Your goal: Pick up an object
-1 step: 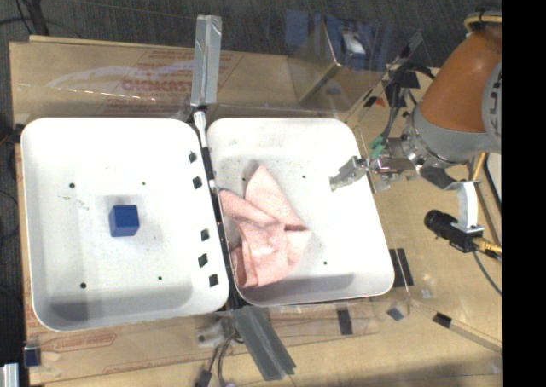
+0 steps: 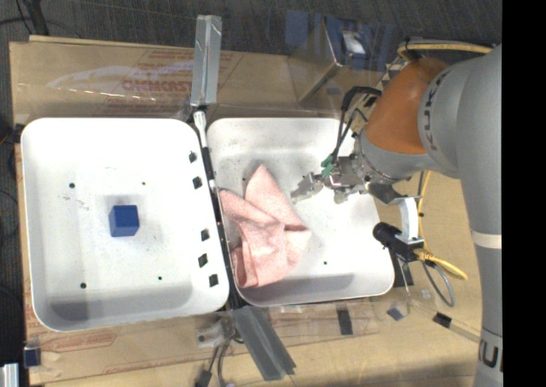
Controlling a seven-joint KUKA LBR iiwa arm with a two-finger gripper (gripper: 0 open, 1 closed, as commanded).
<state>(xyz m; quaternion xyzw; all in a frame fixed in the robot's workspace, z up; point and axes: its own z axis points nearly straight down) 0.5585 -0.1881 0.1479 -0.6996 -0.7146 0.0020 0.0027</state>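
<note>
A crumpled pink cloth point(image 2: 263, 228) lies in the right bin point(image 2: 341, 279), against its left wall. A small blue cube point(image 2: 124, 220) sits in the left bin point(image 2: 51, 155), left of centre. My gripper point(image 2: 305, 187) hangs over the right bin just right of the cloth's upper edge, pointing left toward it. Its metal fingers point(image 2: 300, 189) look spread with nothing between them. The cloth and the gripper seem apart.
A metal divider with black clips point(image 2: 205, 206) runs between the two bins. Cables and a yellow wire point(image 2: 439, 266) hang off the arm by the right bin's right rim. Brown cardboard point(image 2: 102, 70) lies under both bins.
</note>
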